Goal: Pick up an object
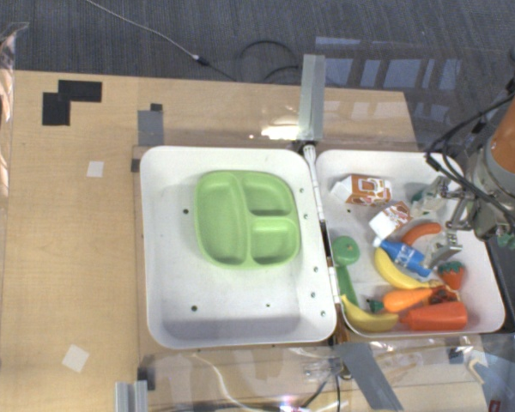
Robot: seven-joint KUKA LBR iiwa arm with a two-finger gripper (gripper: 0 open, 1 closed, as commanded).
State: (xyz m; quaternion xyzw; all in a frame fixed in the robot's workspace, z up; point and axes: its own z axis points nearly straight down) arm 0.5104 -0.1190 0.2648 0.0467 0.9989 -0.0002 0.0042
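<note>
- Bench (69, 256): light wood top, carries two shallow white bins side by side, touching along their inner rims.
- Arm (508, 144): enters from right, grey with orange band, cables looped beside it, hangs over right part of right bin.
- Left bin (167, 316): holds one item, roughly centred.
- Right bin (489, 316): holds all the pickable clutter, mostly bunched toward near half.
- Green divided plate (245, 217): flat on left bin floor, three compartments, well apart from the arm.
- Gripper (451, 234): over right bin, right of centre, above the blue bottle and the red-orange sausage shape. Released or clenched: cannot tell at this angle. Nothing visibly gripped.
- Red pepper (435, 317): near right corner of right bin, lying flat.
- Yellow banana (395, 269): mid bin, curved, touching blue bottle.
- Second banana (369, 318): near left corner of right bin, against the rim.
- Green spoon (345, 260): along left wall of right bin, round end toward far side.
- Snack carton (366, 190): orange and white, far left part of right bin, apart from the pile.
- Orange carrot (408, 299): between yellow banana and red pepper, touching the pepper.
- Blue bottle (409, 258): lying on yellow banana, just left of gripper.
- Red-orange sausage shape (422, 230): just far of blue bottle.
- Small red fruit (451, 275): just near of gripper.
- White block (384, 224): left of sausage shape; exact type unclear.
</note>
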